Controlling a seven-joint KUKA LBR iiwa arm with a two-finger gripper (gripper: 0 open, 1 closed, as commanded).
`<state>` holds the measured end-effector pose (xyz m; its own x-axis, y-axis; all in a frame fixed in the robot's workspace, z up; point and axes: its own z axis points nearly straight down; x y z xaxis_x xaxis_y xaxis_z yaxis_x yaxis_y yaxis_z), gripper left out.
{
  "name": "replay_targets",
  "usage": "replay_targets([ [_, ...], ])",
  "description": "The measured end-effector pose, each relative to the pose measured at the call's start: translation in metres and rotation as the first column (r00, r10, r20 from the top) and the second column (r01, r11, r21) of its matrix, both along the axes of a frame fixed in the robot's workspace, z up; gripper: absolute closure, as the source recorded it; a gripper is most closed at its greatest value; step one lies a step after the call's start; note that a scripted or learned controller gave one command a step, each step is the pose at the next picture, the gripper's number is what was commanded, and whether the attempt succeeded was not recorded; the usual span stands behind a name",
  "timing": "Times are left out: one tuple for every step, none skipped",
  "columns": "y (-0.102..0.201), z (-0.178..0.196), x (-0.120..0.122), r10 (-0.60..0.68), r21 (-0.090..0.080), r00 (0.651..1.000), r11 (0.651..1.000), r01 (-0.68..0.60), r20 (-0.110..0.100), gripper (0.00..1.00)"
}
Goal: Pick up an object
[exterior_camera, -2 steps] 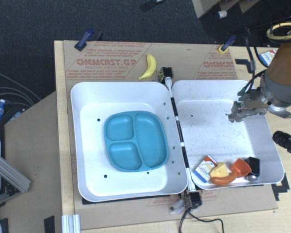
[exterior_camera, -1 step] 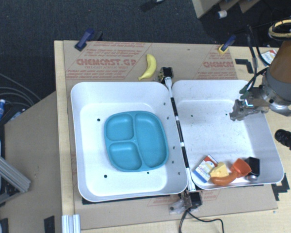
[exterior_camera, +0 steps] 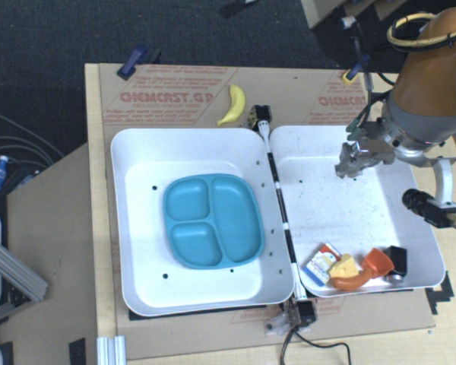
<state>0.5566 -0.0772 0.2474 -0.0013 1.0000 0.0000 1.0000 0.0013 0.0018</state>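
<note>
At the near edge of the right bin (exterior_camera: 410, 204) a small heap of objects lies together: a small carton (exterior_camera: 321, 263) with red and blue print, a yellow wedge-shaped piece (exterior_camera: 347, 267), an orange curved piece (exterior_camera: 351, 282) under it, an orange-red block (exterior_camera: 378, 261) and a black block (exterior_camera: 397, 258). They touch one another and none of them is lifted. The left bin (exterior_camera: 129, 204) holds a blue divided plate (exterior_camera: 213, 220), lying flat in the middle. Farther back, the gripper (exterior_camera: 353, 160) hangs over the far part of the right bin, well apart from the heap; I see nothing between its fingers, and I cannot tell if they are spread or closed. Beyond the bins a toy banana (exterior_camera: 232, 105) rests on the board. In my judgement the pick is not yet begun: the arm must go to an object, close on it and raise it
</note>
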Motion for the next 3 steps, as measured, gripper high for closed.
replay_targets([
  [0.085, -0.063, 0.048, 0.0, 0.001, 1.0, 1.0, 0.0, -0.003, 1.0],
  [0.081, -0.007, 0.11, 0.0, -0.001, 1.0, 1.0, 0.0, 0.001, 1.0],
  [0.081, -0.008, 0.11, 0.0, -0.001, 1.0, 1.0, 0.0, -0.001, 0.0],
])
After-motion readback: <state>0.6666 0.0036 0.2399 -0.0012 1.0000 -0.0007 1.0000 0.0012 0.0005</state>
